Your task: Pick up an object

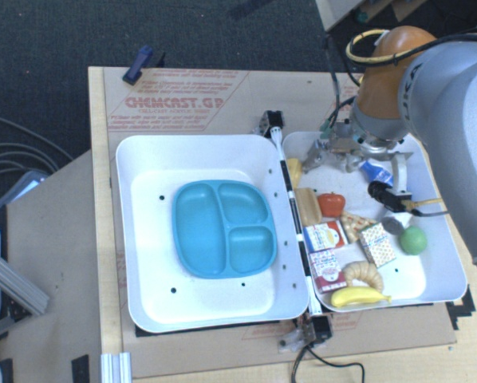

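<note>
Camera view: jaws over right bin, tomato just below.

Even, bright light from overhead; both white bins glare a little and shadows are faint. The picture is soft and grainy throughout, and the grey arm looms blurred at the right.

A blue divided plate lies in the middle of the left white bin, its three compartments facing up. The bin sits on a worktop covered by brown board printed with red lettering near its far edge. A small blue clip rests at the worktop's far left corner. Grey cables loop over the dark floor beyond the left edge.
</note>
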Robot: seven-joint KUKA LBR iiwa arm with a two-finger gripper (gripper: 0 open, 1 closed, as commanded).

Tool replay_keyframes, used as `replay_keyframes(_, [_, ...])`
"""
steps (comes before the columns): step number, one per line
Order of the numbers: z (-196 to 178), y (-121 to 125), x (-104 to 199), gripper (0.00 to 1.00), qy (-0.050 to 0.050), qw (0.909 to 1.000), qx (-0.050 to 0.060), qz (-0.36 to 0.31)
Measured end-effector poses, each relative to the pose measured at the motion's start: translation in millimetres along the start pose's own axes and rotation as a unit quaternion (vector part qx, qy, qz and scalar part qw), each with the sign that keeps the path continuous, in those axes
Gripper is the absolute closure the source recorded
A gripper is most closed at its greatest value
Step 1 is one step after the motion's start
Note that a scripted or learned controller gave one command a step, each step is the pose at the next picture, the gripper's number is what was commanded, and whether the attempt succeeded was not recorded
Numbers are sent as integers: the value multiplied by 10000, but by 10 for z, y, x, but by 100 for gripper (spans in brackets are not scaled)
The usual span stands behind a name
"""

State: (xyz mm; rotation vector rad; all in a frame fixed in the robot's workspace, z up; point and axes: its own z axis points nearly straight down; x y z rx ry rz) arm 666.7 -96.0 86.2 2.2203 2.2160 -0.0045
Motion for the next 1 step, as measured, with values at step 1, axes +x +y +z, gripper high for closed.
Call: replay_keyframes(1, [0,0,0,0,0,10000,0,0])
